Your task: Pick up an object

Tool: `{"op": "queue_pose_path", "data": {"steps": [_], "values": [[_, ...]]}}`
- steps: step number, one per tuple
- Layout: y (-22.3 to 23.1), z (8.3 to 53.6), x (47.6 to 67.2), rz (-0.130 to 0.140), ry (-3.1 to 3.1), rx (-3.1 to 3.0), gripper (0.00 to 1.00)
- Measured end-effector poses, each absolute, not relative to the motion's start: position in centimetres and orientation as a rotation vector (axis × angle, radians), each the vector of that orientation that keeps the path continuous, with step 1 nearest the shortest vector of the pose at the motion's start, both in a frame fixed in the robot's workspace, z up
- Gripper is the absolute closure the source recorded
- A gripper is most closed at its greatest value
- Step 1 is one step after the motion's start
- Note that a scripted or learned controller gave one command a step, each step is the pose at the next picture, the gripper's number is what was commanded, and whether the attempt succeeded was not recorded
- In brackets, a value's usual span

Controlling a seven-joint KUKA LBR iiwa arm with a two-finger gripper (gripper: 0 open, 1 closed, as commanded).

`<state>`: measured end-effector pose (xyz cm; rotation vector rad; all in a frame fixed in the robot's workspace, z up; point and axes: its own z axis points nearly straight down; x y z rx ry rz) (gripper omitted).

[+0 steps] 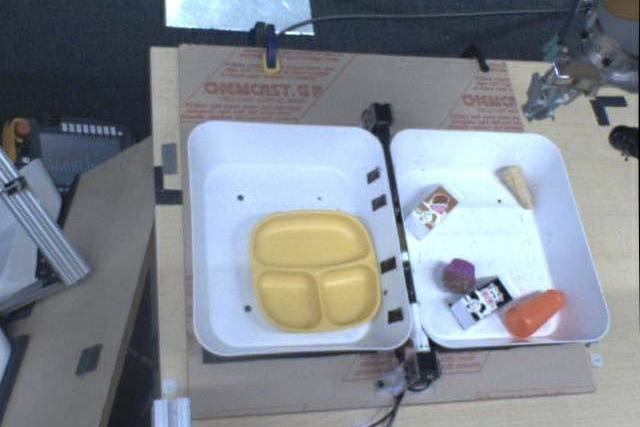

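Camera view: gripper (548, 97) hovers beyond the right bin (570, 190), grasp state indiscernible.

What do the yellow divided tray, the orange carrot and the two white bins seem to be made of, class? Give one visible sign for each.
Yellow divided tray: probably moulded plastic; smooth, soft sheen, rounded compartments.
Orange carrot: likely toy plastic; uniform colour, slight gloss.
White bins: apparently thin plastic; matte, rounded corners.
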<state>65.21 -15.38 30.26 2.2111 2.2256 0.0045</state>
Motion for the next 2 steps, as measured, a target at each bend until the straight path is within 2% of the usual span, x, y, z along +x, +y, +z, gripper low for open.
{"op": "queue_pose_path", "data": {"steps": [1,2], "values": [[-9.8,28.5,64.4,0.002,2.233,2.212,1.0],[-4.7,27.0,61.6,0.0,2.232,2.214,1.0]]}}
